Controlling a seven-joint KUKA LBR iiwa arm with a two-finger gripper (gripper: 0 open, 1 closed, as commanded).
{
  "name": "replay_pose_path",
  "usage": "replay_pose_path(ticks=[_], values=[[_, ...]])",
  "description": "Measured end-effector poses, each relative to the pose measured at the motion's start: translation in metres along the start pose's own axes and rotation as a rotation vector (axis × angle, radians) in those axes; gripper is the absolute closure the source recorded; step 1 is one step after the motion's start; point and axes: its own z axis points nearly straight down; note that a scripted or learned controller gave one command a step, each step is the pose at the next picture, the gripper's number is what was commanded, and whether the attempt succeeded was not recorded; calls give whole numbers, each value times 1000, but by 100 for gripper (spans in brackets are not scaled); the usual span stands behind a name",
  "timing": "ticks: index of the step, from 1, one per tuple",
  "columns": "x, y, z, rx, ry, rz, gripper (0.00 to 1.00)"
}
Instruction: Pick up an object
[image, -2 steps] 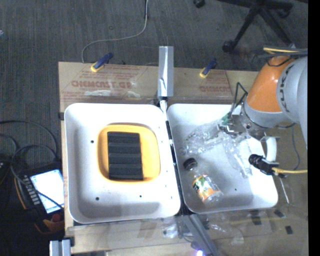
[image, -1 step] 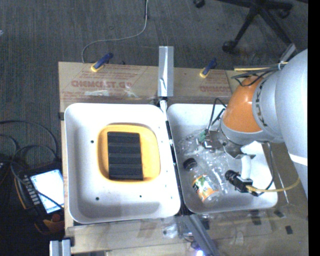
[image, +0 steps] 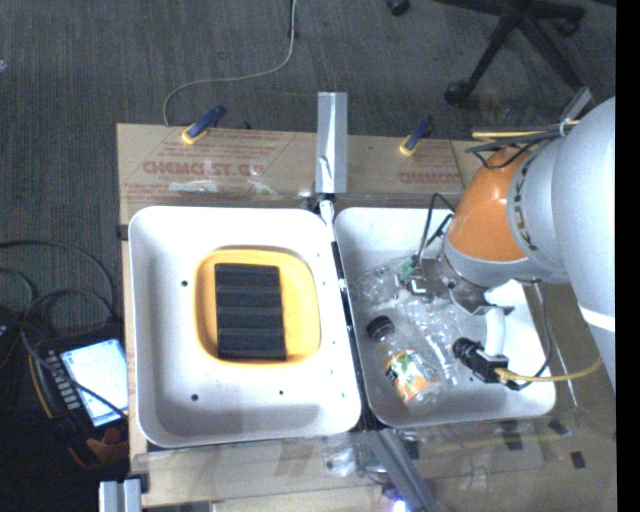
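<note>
You are watching the grey arm with the orange band (image: 490, 215) hanging over the right shallow white bin (image: 530, 400). The gripper (image: 432, 282) is sitting low at the bin's 12 o'clock; whether it is apart or together, you cannot tell. The crumpled clear plastic bottle with the orange-and-green label (image: 412, 372) is lying at 6 o'clock, a small black cap (image: 379, 327) beside it. You are risking a slip: clear crushed plastic is likely giving way under any squeeze.

Yellow tray (image: 305, 300) with black ribbed pad (image: 249, 311); white bins (image: 160, 250); orange-green labelled bottle (image: 408, 373).
</note>
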Motion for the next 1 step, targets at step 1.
replay_pose_path(ticks=[1], values=[[33,69,-79,20,6,-224,100]])
